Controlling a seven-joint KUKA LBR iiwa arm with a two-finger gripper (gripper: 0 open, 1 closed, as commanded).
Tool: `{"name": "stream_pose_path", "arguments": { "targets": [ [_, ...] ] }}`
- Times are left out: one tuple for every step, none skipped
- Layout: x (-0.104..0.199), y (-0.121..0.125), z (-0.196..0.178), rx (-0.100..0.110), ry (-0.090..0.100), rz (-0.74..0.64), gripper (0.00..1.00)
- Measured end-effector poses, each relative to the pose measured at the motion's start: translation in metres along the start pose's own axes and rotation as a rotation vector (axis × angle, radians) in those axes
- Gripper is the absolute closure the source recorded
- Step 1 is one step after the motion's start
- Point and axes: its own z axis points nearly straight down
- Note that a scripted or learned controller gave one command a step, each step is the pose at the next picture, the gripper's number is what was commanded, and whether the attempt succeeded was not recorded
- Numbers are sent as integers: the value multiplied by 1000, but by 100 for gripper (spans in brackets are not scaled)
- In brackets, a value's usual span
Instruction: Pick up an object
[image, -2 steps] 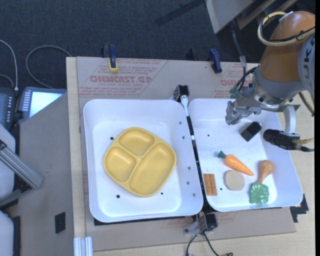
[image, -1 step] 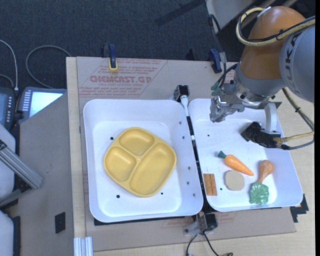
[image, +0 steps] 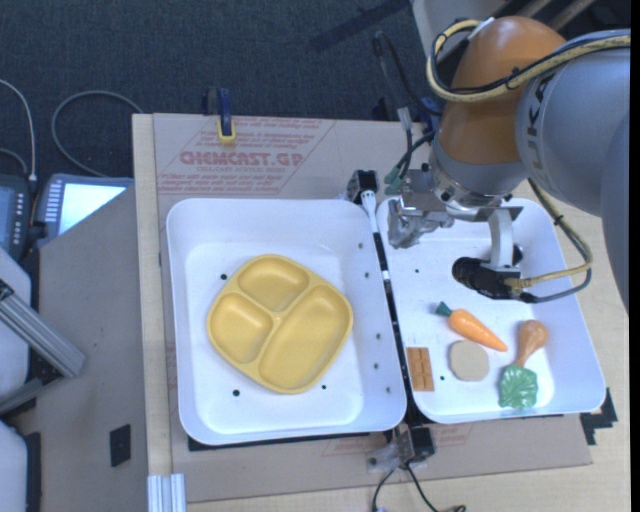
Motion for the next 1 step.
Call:
{"name": "stream_pose_path", "arguments": {
  "targets": [
    [57, 1, -6, -6, 1, -2, 100]
  ]
}}
